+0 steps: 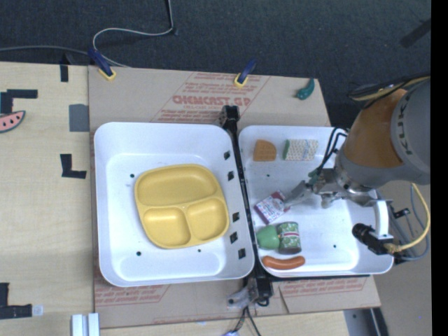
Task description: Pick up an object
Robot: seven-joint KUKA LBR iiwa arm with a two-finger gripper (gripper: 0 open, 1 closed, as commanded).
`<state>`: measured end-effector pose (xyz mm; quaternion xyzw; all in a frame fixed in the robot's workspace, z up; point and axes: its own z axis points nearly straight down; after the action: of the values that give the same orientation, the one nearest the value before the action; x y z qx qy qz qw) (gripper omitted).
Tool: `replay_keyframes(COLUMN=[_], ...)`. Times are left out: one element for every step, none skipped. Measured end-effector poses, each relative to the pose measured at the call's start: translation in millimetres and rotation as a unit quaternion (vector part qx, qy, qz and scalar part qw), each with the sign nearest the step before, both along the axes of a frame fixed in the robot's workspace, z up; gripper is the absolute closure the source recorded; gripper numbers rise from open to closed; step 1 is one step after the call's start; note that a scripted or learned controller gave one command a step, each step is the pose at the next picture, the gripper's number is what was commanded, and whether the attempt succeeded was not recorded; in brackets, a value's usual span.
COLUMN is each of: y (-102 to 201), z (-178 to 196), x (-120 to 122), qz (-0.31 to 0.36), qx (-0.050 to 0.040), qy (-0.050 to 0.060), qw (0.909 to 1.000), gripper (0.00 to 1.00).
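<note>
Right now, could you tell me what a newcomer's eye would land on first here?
Most likely the yellow divided tray lying in the left bin. Next, the grey and orange arm reaching into the right bin, its hand near a small pink packet, with a green can just below.

A sheet of cardboard with red lettering lies under two white bins. The left bin holds a yellow divided plate, tilted slightly. Two yellow clips pinch the cardboard's edge at 12 o'clock. A black cable loops over the dark floor at 11 o'clock. A teal piece sits near the cardboard's corner at 1 o'clock.
</note>
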<state>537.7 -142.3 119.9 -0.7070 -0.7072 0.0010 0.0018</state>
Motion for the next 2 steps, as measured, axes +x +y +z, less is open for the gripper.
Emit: replay_keyframes(y=[46.7, 47.1], z=[-30.9, -21.4], x=[91.4, 91.4], qz=[0.001, 0.001], qx=[-0.0002, 0.0001], qy=[-0.001, -0.001], qw=[1.0, 1.0], gripper=[0.0, 1.0])
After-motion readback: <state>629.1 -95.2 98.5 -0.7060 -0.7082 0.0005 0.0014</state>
